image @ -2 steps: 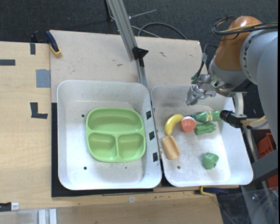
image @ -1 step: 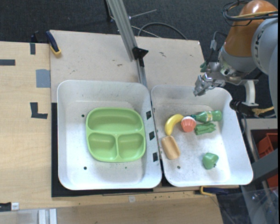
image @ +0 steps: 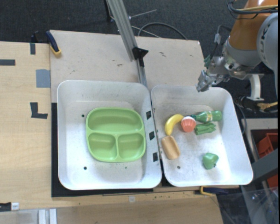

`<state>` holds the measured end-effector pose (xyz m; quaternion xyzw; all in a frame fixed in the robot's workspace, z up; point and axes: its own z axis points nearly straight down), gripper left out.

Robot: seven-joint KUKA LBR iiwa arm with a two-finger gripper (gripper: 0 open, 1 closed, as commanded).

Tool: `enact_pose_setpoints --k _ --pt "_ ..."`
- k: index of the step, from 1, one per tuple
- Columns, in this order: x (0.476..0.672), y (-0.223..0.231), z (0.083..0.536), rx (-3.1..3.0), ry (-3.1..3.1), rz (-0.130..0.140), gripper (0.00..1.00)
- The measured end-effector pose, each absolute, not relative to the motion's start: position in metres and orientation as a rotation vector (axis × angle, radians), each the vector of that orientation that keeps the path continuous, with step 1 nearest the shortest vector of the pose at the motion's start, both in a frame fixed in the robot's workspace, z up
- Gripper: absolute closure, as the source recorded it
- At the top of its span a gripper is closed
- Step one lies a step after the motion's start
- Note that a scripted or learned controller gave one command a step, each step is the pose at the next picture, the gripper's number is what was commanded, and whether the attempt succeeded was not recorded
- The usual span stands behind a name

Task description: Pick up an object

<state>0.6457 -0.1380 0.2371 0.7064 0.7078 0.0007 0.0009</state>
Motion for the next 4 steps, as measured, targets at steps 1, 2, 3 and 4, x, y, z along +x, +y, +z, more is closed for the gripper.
enact_pose_setpoints --k 1,2,3,4 --pt "0.638 -0.087 0.226 2.218 2.229 -0.003 1.00" --pt "0.641 -0.036 0.217 2.216 2.231 -0.001 1.00" --pt "0.645 0.014 0.212 2.216 2.230 -0.001 1.00" --pt "0.646 0.073 0.210 2.214 2.232 0.000 1.00"
